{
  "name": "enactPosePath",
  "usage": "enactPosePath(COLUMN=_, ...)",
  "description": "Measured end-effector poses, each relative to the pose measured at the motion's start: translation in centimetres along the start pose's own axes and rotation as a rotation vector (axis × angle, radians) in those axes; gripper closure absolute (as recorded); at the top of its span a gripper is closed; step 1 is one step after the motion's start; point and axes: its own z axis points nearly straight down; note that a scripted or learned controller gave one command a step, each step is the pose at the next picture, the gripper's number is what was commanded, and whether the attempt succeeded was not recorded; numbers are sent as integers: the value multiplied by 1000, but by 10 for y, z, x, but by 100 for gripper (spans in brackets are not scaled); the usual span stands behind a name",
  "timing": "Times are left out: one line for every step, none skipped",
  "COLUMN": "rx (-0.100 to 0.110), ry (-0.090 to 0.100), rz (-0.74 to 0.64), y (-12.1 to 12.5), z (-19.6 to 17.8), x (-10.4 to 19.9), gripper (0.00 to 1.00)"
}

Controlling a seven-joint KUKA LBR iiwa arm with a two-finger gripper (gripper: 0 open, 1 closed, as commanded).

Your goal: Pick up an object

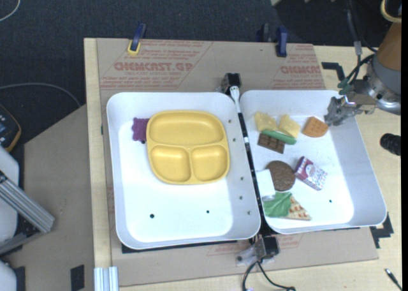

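One gripper (pixel 336 112) perhaps over right bin (pixel 357 175) rim, beside orange piece (pixel 314 127)

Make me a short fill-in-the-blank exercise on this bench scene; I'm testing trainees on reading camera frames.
1. The yellow divided plate lies in the ____ bin as the camera sees it.
2. Poking out from beside the plate's left edge is a ____ object.
3. The tool sits closest to the ____ round item in the other bin.
4. The plate has ____ compartments.

Missing words: left; purple; orange; three
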Motion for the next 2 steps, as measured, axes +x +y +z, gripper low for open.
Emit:
enactPosePath(rx=1, ry=-2, rz=2, y=20, z=1, x=39, gripper=100)
enactPosePath(rx=2, ry=0, rz=1, y=43, z=19, x=87, gripper=100)
